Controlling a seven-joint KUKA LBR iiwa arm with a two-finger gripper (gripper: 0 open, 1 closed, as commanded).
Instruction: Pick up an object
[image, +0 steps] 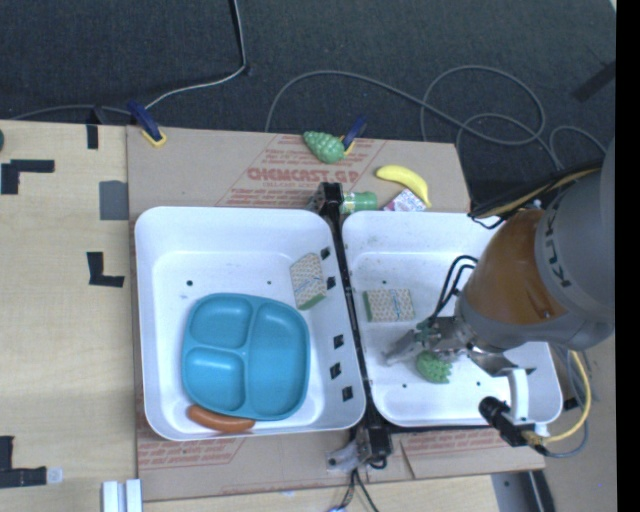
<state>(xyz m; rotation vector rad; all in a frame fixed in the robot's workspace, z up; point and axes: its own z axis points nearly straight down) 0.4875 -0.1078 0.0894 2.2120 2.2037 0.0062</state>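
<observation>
Green, bumpy round toy (434, 367) lies in the right shallow white bin (520, 408), touching the gripper (424, 343); finger state unclear.

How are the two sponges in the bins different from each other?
The sponge in the left bin leans tilted against the bin's right wall, while the sponge in the right bin lies flat on the floor. The left one shows a green edge below a pale speckled face; the right one shows its greenish top. The left one sits by the blue plate; the right one lies near the gripper. Both are small and rectangular.
</observation>
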